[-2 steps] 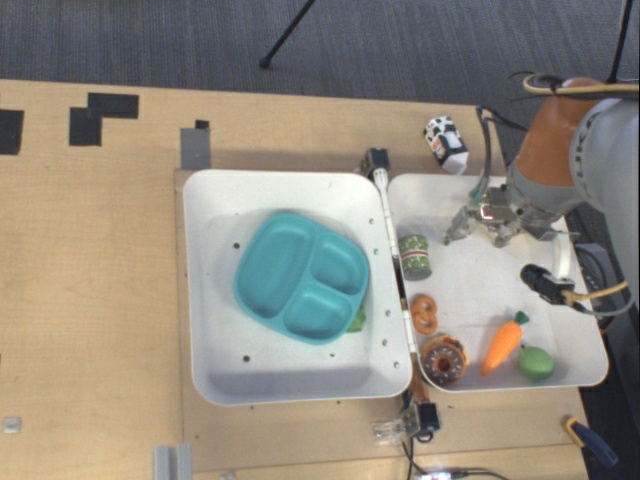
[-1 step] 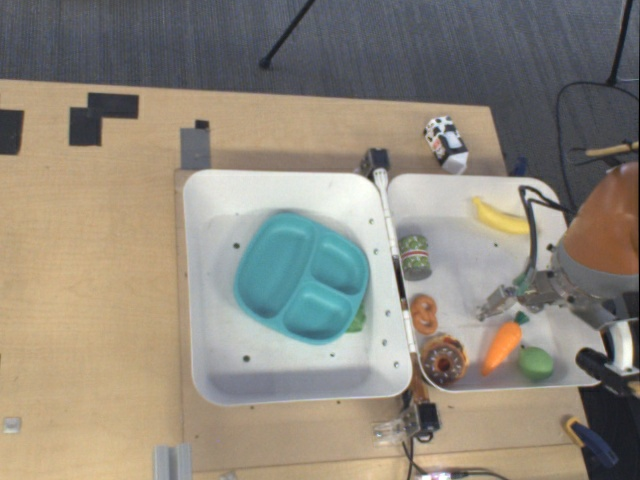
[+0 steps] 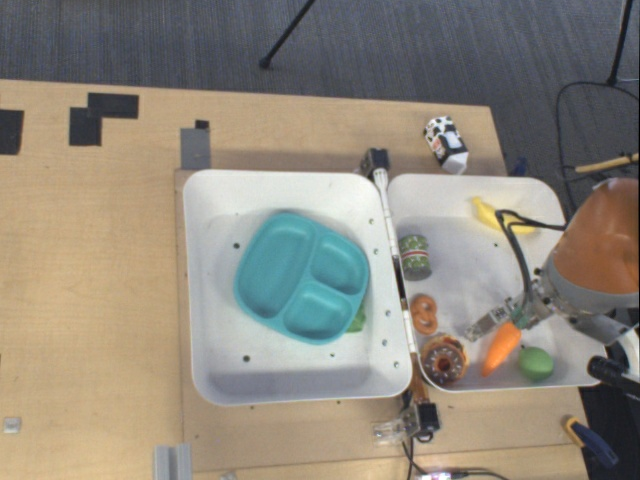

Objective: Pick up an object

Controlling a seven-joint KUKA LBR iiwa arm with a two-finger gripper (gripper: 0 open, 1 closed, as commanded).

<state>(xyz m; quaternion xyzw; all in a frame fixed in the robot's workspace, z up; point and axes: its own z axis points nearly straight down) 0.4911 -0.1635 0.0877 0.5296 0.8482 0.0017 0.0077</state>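
The arm reaches low into the right bin (image 3: 560,200), gripper (image 3: 497,319) parted (nothing held) beside the carrot (image 3: 501,348).

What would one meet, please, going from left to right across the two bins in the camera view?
Teal divided plate → green can → pretzel → chocolate donut → carrot → green ball. The gripper sits just above the carrot.

One fixed cam above my bench (image 3: 90,268), looking down at a slant. Far enough back to take in both white bins (image 3: 290,193) plus grey floor (image 3: 200,18) beyond. My arm (image 3: 600,258) enters at frame right.
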